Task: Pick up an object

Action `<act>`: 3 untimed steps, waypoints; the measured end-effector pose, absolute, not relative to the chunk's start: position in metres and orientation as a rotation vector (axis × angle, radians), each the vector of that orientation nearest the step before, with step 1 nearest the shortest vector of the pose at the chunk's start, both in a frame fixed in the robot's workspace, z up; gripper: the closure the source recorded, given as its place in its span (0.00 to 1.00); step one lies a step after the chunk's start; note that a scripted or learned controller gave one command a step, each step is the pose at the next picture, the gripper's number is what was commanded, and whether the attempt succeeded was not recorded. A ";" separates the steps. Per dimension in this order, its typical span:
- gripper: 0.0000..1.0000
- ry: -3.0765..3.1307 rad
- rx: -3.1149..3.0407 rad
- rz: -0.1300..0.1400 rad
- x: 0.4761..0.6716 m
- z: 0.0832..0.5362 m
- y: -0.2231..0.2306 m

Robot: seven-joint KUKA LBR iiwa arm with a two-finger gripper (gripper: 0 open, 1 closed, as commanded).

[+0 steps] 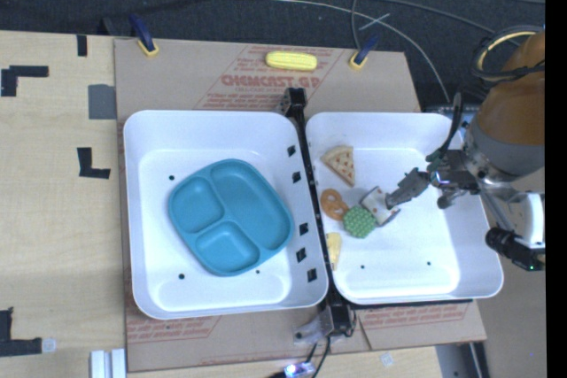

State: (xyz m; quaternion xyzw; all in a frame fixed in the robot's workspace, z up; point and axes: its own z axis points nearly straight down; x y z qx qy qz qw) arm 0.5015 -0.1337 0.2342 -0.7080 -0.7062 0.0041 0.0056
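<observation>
**Gripper down beside the green piece in the right bin**

The arm (pixel 509 115) reached in from the right, and its gripper (pixel 376 206) sat low inside the right bin (pixel 443 279), over the bin's left half. The tip was just beside, perhaps touching, a small green round object (pixel 359 222); at this slant the view was too coarse to say whether the tip stood apart or together, and nothing could be seen between it.

Taking the green object as the mark: a brown pretzel-like ring (pixel 334 204) lay just to its left, a tan wedge (pixel 339 165) lay above it and slightly left, and a pale yellow piece (pixel 333 249) lay below and left of it, against the divider between the bins. Far to its left, in the left bin (pixel 146 190), rested a blue divided plate (pixel 229 215). Well above it, on the cardboard behind the bins, lay a yellow object (pixel 291 61).
</observation>
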 end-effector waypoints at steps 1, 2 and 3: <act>0.00 -2.222 -2.219 0.002 0.504 0.240 -0.133; 0.00 -2.218 -2.218 0.007 0.509 0.188 -0.141; 0.00 -2.217 -2.215 0.008 0.506 0.124 -0.136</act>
